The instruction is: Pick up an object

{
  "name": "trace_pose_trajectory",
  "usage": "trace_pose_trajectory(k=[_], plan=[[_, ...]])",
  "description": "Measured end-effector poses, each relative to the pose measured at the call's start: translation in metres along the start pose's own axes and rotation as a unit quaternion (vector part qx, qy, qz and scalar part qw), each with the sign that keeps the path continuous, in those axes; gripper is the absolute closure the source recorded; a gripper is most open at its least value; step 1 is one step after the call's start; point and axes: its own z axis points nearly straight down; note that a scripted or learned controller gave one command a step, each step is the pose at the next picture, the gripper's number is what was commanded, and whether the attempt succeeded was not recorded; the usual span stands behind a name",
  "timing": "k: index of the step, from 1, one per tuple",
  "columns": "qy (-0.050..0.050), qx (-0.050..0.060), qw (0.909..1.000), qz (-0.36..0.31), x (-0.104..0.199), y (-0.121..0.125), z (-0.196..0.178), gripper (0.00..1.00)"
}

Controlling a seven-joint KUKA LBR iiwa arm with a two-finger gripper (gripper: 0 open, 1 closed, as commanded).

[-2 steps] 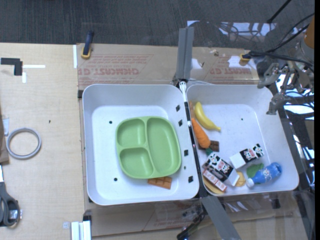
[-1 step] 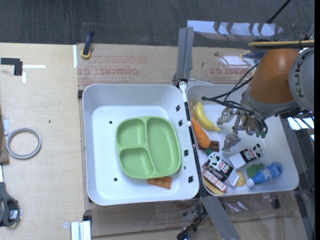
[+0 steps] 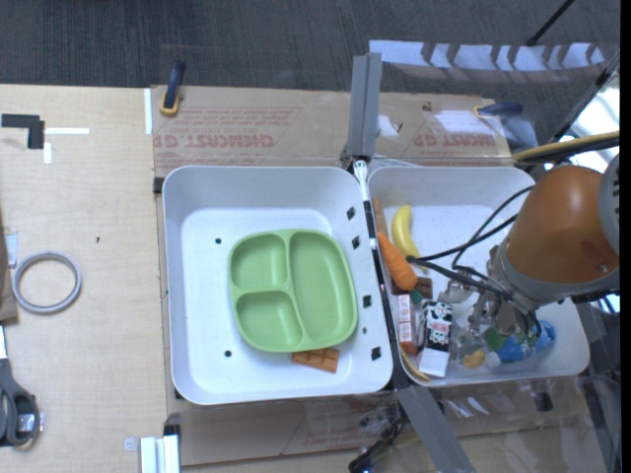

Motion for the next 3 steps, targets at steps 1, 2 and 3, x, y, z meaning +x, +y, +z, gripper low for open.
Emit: trace_pose_trajectory(k=[1, 2, 3], plan=[[0.000, 0.000, 0.9983, 0.059, 0.004, -0.051, 0.000, 0.00], [-0.002, 0.005, 0.9956, 0.094, -0.019, 0.011, -0.001, 0.00], [-0.002, 0.000, 0.9983, -0.059, -0.161, -0.009, -0.001, 0.00]])
